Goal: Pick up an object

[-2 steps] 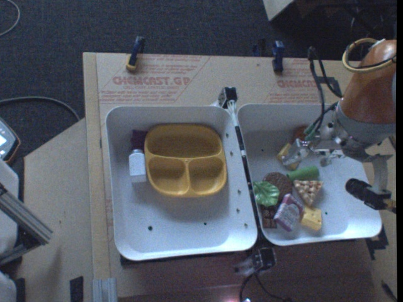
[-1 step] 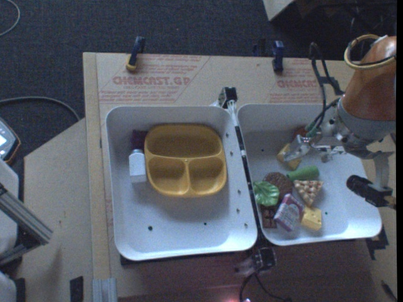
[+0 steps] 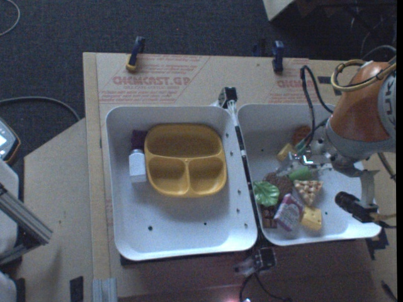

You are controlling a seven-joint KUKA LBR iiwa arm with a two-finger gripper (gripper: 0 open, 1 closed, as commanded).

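While the grey arm with the orange band (image 3: 362, 115) reaches in from the right, I see its claw (image 3: 302, 161) low over the right white bin (image 3: 267, 121), among the toy food heaped in that bin's near half. I cannot tell how the claw stands; it is small and dim against the clutter.

Candidates for the pick, all in the right bin: a green leafy piece (image 3: 267, 194), a yellow cheese-like wedge (image 3: 311, 218), a tan speckled slice (image 3: 308, 189), a pink-and-white packet (image 3: 288, 211). They touch or overlap, so I judge a clean single grasp hard. Nothing is visibly lifted.

Left white bin (image 3: 119, 187) holds a yellow three-compartment plastic tray (image 3: 185, 158), with a small white bottle (image 3: 137, 166) just beside its left edge. Both bins sit on the cardboard-covered surface (image 3: 157, 80), apparently clamped at its far edge to keep it from shifting.
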